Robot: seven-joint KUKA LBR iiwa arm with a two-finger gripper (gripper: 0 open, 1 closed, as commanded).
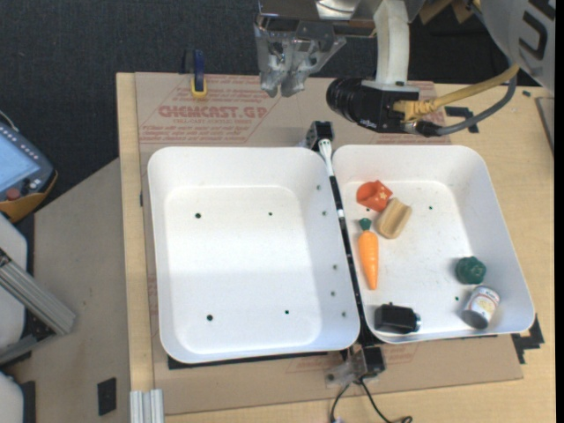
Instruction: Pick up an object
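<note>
Claw (286, 76) above cardboard (220, 108), behind 2 white bins (176, 236).

The two shallow white bins, the left bin (176, 236) and the right bin (493, 192), look like smooth moulded plastic with a soft sheen. Under them lies a flat tan cardboard sheet (220, 104), matt, printed in red. In the right bin, the orange carrot (369, 260) looks like smooth, slightly glossy plastic; just above it the beige bread-like block (393, 218) is matt. Near that bin's lower corner the small round tin (481, 306) shows shiny metal. The gripper (286, 69) above the cardboard is bare grey metal.
</note>
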